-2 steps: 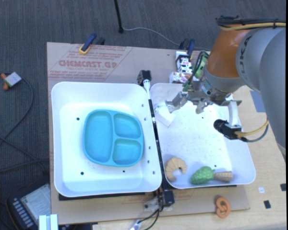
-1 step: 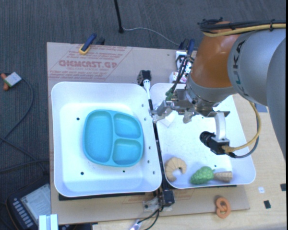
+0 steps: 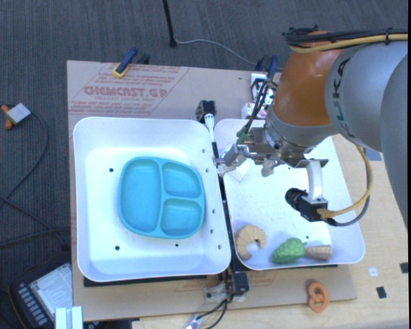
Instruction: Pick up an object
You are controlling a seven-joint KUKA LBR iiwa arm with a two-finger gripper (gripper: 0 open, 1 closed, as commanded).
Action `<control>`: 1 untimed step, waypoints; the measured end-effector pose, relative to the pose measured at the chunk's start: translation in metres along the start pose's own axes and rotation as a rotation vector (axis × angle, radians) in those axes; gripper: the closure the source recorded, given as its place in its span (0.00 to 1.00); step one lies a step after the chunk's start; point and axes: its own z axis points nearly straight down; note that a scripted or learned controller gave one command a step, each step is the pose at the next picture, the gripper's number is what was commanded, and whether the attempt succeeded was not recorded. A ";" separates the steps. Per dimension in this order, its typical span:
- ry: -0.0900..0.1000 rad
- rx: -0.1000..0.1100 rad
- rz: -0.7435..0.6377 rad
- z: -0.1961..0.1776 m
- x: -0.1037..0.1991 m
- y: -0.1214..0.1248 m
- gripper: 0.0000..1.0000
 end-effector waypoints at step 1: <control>0.000 0.000 0.000 0.000 0.000 0.000 0.00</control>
